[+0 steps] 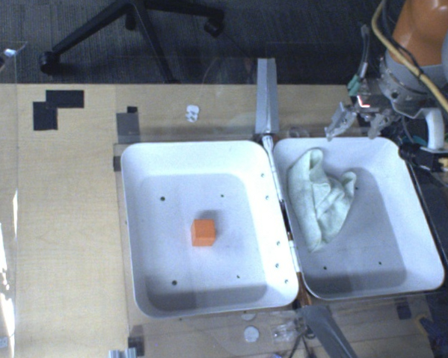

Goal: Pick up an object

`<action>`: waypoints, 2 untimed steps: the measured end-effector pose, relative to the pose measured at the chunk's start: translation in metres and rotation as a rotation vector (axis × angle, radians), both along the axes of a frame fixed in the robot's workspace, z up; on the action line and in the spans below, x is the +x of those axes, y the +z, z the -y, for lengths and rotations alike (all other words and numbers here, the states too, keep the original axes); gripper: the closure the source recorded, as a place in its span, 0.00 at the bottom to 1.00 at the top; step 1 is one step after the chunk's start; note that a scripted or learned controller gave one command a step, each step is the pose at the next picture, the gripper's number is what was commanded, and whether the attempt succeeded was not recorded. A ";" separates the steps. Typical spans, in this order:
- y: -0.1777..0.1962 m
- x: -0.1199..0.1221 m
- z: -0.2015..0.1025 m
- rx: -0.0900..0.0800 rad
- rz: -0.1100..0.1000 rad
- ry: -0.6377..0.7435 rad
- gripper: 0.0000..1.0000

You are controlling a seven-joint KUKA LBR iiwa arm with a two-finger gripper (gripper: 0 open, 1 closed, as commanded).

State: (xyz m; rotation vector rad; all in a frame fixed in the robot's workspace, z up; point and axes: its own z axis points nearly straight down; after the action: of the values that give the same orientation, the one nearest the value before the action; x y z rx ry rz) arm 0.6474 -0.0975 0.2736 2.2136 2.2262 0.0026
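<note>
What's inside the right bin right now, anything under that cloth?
The right bin holds one crumpled white cloth, lying toward its left side. Bare bin floor shows around it. Whatever might sit beneath the cloth's folds is covered, so I cannot tell.

The desk [54, 221] is pale wood, and two shallow white bins sit side by side on it, their inner rims touching. The left bin [136, 216] takes up the middle of the desk, with the right bin [425, 239] just beside it. Black tape patches [55, 108] lie on the wood near its far left corner, and a small white scrap [193, 113] rests beyond the left bin.
</note>
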 end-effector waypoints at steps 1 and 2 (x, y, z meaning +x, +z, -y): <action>-0.177 -0.007 -0.015 0.000 0.005 0.047 0.00; -0.165 -0.005 -0.016 0.001 0.010 0.048 1.00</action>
State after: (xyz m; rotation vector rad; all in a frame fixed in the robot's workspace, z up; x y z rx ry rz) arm 0.6425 -0.0815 0.1082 2.1553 2.2735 0.0146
